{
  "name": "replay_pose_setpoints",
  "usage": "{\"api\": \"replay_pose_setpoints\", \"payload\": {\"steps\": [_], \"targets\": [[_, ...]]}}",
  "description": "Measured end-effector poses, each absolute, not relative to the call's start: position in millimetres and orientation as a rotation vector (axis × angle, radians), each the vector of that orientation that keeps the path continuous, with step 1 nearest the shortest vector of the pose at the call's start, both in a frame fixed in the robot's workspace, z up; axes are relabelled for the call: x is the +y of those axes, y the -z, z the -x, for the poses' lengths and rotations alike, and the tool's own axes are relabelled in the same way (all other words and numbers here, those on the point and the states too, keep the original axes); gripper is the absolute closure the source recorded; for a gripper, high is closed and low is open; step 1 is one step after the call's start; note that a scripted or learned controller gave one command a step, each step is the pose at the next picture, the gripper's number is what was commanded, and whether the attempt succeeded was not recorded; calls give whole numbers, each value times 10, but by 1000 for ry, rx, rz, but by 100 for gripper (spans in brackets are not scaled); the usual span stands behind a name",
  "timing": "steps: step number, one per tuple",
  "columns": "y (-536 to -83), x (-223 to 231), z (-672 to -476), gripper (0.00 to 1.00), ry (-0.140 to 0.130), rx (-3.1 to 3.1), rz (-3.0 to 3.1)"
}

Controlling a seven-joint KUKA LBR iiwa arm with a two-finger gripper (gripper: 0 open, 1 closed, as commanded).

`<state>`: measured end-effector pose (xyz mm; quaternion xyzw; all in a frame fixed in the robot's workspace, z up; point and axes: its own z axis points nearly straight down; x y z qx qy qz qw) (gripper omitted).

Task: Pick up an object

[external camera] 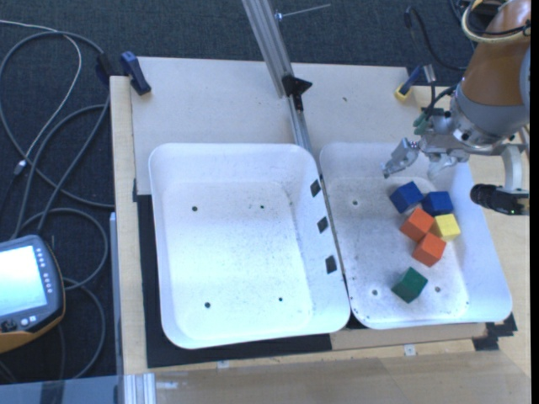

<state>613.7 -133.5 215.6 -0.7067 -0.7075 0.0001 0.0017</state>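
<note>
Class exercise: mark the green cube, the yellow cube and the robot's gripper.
green cube (409, 284): camera view, top face.
yellow cube (447, 225): camera view, top face.
gripper (402, 160): camera view, at its fingertips.

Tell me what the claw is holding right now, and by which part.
Nothing. The claw hangs above the right bin, up and left of the blue cubes, with no object between its fingers.

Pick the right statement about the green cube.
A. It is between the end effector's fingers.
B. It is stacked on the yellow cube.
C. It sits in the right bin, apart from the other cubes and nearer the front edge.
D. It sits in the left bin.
C: the green cube lies alone on the right bin's floor, nearer the front rim than the cluster of blue, orange and yellow cubes.
</note>
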Motion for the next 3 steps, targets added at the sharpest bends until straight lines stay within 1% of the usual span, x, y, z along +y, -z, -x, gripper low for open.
{"api": "replay_pose_setpoints", "payload": {"steps": [1,2,3], "targets": [[-1247,-1790,-6044,0,-9,-2213,2220],[-984,-1903,-5394,0,-2,-2213,2218],[-1003,-1615,-6081,0,6,-2232,2217]]}}
